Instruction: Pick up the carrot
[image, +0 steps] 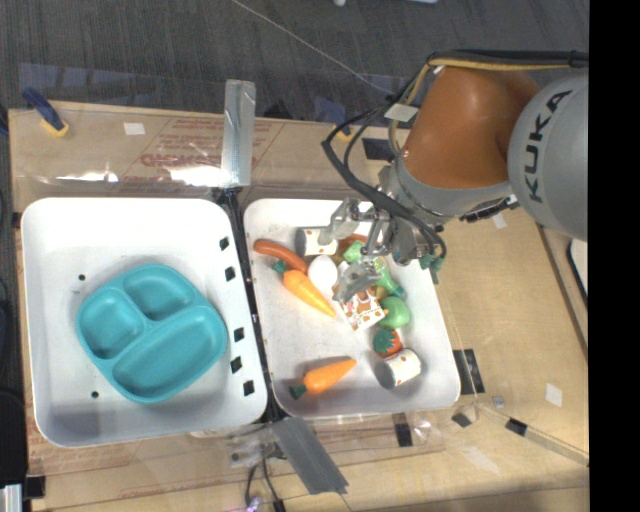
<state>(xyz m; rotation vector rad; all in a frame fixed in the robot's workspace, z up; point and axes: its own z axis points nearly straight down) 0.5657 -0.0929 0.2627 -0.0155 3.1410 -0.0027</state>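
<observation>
Two orange carrot-like pieces lie in the right bin (425, 395). One carrot (308, 292) lies slantwise near the bin's middle, against a white egg (322, 272). The other carrot (328, 375), with a small green end, rests close to the bin's front wall. My gripper (362, 258) hangs over the right half of this bin, above a cluster of toys just right of the egg. It touches neither carrot. The wrist hides the items straight beneath it.
A red-orange sausage (278, 254) lies at the right bin's back left. A patterned red-and-white box (364, 310), green toys (396, 312) and a small white cup (398, 368) crowd its right side. The left bin (40, 300) holds a teal divided plate (150, 330).
</observation>
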